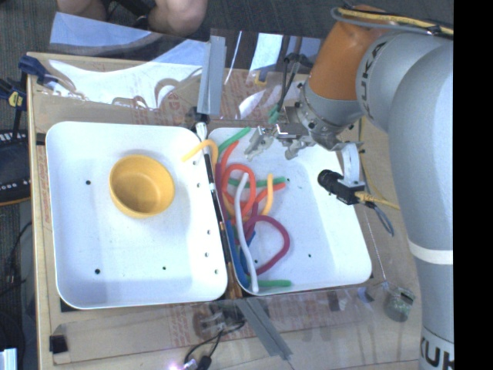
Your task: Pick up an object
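A yellow bowl point(142, 185) sits upright in the left bin point(77, 245). In the right bin point(331, 245) lies a tangle of bendy rods: a red one point(231, 177), a white one point(243, 222), a magenta loop point(279, 241), green pieces point(269, 284), an orange one point(267, 199) and a blue one point(240, 264). A yellow rod point(196, 151) leans over the divider between the bins. My gripper point(276, 145) hangs over the far end of the right bin, just above the tangle's top. Its fingers stand apart with nothing between them.
A black and yellow plug point(340, 185) on a cable hangs over the right bin's right side. The grey arm point(416, 129) covers the right rim. A metal bar point(209, 75) and cardboard lie behind the bins. A person's legs point(177, 2) are at the top.
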Tool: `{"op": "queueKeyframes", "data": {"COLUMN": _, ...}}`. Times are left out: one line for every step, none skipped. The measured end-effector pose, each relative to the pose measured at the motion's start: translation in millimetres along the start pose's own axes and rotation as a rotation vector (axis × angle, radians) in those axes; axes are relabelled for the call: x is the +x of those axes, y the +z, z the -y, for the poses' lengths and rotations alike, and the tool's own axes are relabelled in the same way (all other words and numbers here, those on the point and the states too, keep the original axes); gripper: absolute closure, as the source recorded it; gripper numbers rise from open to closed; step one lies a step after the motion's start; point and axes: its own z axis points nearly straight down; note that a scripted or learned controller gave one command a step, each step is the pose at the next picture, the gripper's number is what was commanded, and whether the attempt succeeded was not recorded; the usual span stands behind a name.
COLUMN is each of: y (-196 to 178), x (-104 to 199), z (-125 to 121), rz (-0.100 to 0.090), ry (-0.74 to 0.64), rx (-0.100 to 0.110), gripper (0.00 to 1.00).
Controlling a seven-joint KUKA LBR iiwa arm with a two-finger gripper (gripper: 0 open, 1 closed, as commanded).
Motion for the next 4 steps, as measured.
{"op": "queueKeyframes", "data": {"y": 116.3, "x": -35.2, "z": -3.4, "rz": 0.003, "ry": -0.239, "rx": -0.006, "gripper": 0.0}}
{"op": "queueKeyframes", "data": {"y": 106.4, "x": -35.4, "z": -3.3, "rz": 0.004, "ry": -0.243, "rx": -0.004, "gripper": 1.0}}
{"op": "queueKeyframes", "data": {"y": -56.2, "x": -7.8, "z": -23.2, "rz": 0.003, "ry": -0.402, "rx": -0.006, "gripper": 1.0}}
{"op": "queueKeyframes", "data": {"y": -55.4, "x": -7.8, "z": -23.0, "rz": 0.003, "ry": -0.402, "rx": -0.005, "gripper": 0.0}}
